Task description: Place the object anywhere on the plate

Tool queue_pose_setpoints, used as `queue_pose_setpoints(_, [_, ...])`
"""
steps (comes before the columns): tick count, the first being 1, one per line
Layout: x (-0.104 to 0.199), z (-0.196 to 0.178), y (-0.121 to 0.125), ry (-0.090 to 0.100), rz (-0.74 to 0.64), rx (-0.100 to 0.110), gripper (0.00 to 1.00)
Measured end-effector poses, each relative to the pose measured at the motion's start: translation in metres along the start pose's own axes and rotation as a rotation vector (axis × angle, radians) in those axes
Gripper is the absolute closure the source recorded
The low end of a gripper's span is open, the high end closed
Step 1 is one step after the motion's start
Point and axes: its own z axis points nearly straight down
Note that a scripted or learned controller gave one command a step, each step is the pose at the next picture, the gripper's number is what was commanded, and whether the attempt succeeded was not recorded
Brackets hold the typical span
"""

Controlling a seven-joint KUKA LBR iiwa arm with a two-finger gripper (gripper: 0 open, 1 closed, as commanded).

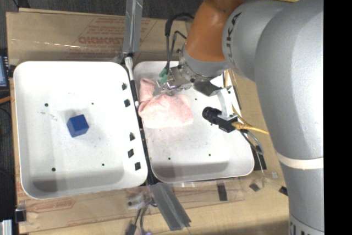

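Two shallow white bins sit side by side on a cardboard-covered bench (66,36). The left bin (33,118) holds a small blue cube (78,125), which rests flat on the bin floor a little left of centre, well apart from every wall. The right bin (181,165) holds a pale pink plate (168,110) lying in its upper left part, close to the wall shared with the left bin; its outline looks soft and slightly irregular, and its far edge is partly covered by the arm's tooling. The grey arm (286,74) reaches in from the right and takes up much of that side, with the orange band (212,30) above the wrist sitting over the far edge of the right bin. The gripper (171,82) hangs over the upper edge of the pink plate, at or just above its surface; whether it touches the plate cannot be told. The fingers are too small and too cluttered by cables and metal fittings to tell if they stand apart or together, and nothing can be made out between them. A black cylindrical fitting (217,117) juts out just right of the plate, with a thin yellow cable (253,129) running from it toward the arm. The blue cube is well apart from both the gripper and the plate, in the other bin. A grey metal bar (132,25) stands at the far end of the divide between the bins, and a similar grey bracket (170,209) lies at the near end.
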Motion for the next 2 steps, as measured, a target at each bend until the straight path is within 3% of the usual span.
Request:
queue_pose_setpoints(1, [0.001,-0.040,0.000,0.000,-0.007,0.000,1.00])
queue_pose_setpoints(2, [0.045,-0.032,0.021,-0.001,-0.414,0.001,1.00])
